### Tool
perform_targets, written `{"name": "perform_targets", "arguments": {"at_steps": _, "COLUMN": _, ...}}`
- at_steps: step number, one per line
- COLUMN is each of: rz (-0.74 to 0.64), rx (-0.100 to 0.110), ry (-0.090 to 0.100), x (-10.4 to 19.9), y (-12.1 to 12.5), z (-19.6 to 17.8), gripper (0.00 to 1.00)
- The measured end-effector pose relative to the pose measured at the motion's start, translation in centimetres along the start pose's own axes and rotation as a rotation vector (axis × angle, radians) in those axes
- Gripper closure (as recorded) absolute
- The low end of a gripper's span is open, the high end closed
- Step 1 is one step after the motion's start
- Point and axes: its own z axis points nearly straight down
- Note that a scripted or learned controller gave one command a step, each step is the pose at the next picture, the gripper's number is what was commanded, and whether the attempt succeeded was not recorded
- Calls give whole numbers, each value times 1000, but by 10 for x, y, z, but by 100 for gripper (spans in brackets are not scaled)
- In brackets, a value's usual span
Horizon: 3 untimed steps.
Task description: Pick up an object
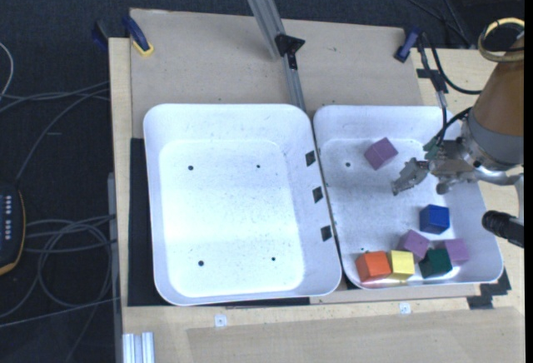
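Note:
The right bin [333, 186] holds several small blocks. A purple cube [381, 152] lies near its back. A blue cube [434, 219] sits toward the right. Along the front edge lie an orange block [374, 265], a yellow block [402, 262], a green block [435, 263] and two purple blocks [414, 242] [455, 251]. My gripper [425, 182] hangs over the right bin, between the purple cube and the blue cube. It is open, its fingers spread apart with nothing between them.
The left bin [166, 211] stands beside the right one, and a ridge with black clips [316, 193] divides them. A grey metal pole [266, 12] slants in from the back. The arm's orange band [508, 95] fills the right side.

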Motion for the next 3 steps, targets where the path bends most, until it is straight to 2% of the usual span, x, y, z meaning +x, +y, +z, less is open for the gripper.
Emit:
{"name": "perform_targets", "arguments": {"at_steps": 2, "rz": 0, "rx": 1, "ry": 1, "x": 1, "y": -3, "z": 96, "gripper": 0}}
{"name": "perform_targets", "arguments": {"at_steps": 3, "rz": -2, "rx": -8, "ry": -1, "x": 1, "y": -1, "z": 82, "gripper": 100}}
